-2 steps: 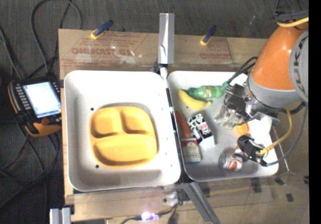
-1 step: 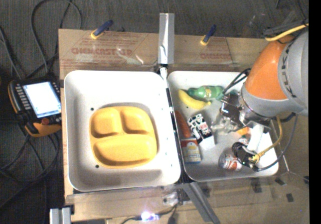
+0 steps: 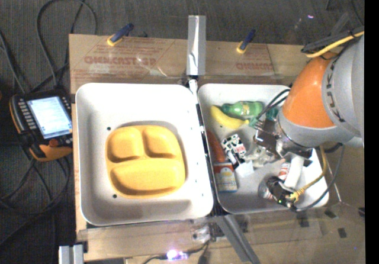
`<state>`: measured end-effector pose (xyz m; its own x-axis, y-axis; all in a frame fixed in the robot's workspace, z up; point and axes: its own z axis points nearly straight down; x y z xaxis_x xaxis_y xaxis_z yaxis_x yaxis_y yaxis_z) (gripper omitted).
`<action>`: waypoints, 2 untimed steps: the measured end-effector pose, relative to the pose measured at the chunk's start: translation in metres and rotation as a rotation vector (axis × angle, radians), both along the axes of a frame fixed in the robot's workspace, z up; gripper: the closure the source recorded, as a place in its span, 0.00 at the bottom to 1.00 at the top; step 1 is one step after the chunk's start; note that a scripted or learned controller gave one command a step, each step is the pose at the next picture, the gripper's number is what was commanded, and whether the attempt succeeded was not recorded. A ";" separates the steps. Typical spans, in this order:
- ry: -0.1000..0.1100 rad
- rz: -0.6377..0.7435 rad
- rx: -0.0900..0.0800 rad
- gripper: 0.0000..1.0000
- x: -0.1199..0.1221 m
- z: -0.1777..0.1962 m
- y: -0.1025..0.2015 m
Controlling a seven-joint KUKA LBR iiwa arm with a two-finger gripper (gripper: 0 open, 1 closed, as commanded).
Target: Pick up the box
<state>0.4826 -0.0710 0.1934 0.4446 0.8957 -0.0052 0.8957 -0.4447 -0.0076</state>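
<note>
The box is a slim red and orange carton with a pale label end. It lies flat along the left wall of the right bin. My gripper hangs below the grey wrist over the middle of that bin, to the right of the box and apart from it. The arm's orange band covers the bin's right part.
A banana and a green bottle lie at the back of the right bin. Small black-and-white pieces sit between the box and the gripper. The left bin holds a yellow compartment tray. A yellow cable loops near the front right.
</note>
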 end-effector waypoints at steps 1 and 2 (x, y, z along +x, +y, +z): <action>-0.002 0.537 0.006 1.00 0.009 -0.012 -0.009; -0.002 0.404 0.004 1.00 0.001 0.005 0.020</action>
